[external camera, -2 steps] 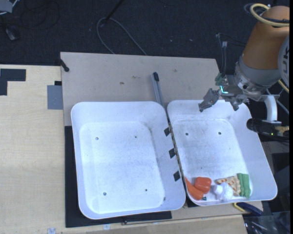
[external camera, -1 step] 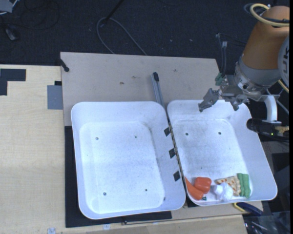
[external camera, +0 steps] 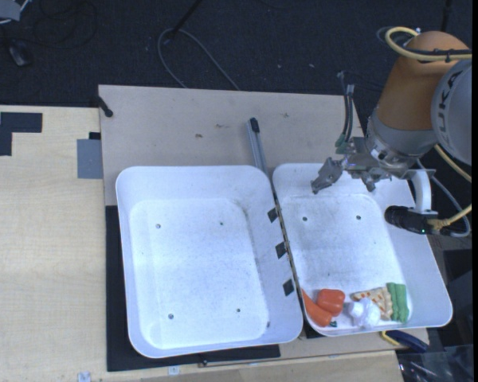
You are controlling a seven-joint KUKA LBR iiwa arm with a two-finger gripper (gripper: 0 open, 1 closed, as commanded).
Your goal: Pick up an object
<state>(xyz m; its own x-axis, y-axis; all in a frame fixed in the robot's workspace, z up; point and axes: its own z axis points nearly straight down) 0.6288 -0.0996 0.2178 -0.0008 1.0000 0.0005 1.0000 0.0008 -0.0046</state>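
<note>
White plastic makes up both shallow bins, which sit side by side on the counter in the lower middle of the frame. The left bin has a speckled floor with a few small dark dots. The right bin carries its contents bunched along the lower edge, at the lower right of the frame: an orange-red object lies furthest left, a small white rounded piece sits just beside it, a tan patterned piece lies above and to the right of that, and a green object rests at the right end of the cluster, close to the bin wall. These items touch or nearly touch one another. The arm comes in from the upper right of the frame, its orange band above the grey wrist. The end effector hangs over the upper edge of the right bin, well apart from the cluster of objects, and nothing sits between its fingers; its dark prongs look splayed to a moderate width. A thin grey rod lies on the counter above the gap between the two bins. Dark cables trail across the black floor at the top of the frame.
</note>
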